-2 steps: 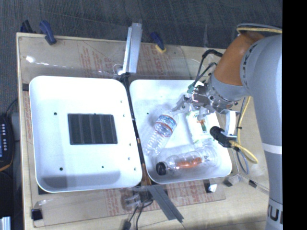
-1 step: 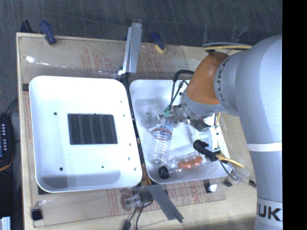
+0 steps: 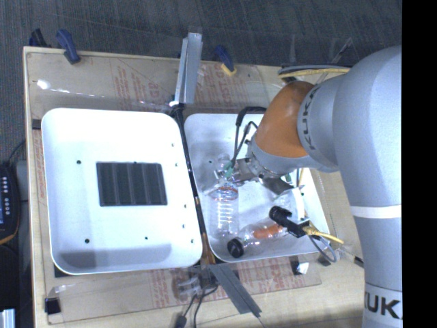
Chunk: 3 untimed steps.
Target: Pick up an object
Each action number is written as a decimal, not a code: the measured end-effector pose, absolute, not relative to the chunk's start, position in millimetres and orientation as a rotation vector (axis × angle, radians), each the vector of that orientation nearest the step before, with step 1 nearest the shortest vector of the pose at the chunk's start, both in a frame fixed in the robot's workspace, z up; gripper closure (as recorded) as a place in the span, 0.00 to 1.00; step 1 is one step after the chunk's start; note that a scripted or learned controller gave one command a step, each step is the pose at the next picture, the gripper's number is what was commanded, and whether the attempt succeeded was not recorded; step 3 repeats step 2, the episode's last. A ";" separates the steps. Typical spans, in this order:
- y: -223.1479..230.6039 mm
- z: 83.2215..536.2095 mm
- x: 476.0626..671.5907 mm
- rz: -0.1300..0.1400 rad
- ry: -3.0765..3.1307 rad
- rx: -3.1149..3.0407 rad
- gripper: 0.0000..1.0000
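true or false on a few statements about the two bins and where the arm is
1. The arm reaches over the right bin. True.
2. A clear plastic bottle lies in the left bin. False: it lies in the right bin.
3. The left bin has a dark ribbed rectangle on its floor. True.
4. The bottle stands upright. False: it lies on its side.
5. Blue clamps grip the board's far edge. True.
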State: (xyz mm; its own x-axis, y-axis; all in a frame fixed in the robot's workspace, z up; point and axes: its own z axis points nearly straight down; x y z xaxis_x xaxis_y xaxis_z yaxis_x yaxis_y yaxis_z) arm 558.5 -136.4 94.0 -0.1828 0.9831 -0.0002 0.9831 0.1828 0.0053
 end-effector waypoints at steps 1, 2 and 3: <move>-133.4 104.1 559.7 0.010 2.421 2.002 1.00; -79.6 192.1 617.2 -0.003 2.323 2.118 1.00; -79.6 192.1 617.2 -0.003 2.323 2.118 1.00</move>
